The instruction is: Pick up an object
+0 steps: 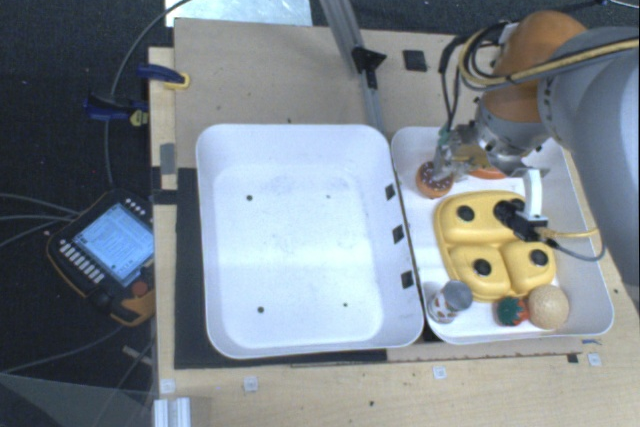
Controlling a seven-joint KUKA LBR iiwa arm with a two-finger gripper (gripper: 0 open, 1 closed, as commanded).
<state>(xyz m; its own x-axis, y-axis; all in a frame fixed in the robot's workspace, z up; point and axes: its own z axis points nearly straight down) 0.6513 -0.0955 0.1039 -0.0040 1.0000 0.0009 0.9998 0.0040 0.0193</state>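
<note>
One gripper [447,158] over a round brown object [434,179], right bin [600,305], grip state unclear

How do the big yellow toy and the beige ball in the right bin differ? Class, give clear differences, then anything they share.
Shape: the yellow toy is broad, flat and lumpy; the beige ball is round.
Size: the yellow toy is far bigger than the beige ball.
Markings: the yellow toy carries dark round spots; the beige ball looks plain.
Place: the yellow toy sits mid-bin; the beige ball lies in the near corner.
Shared: both rest in the right bin.
</note>
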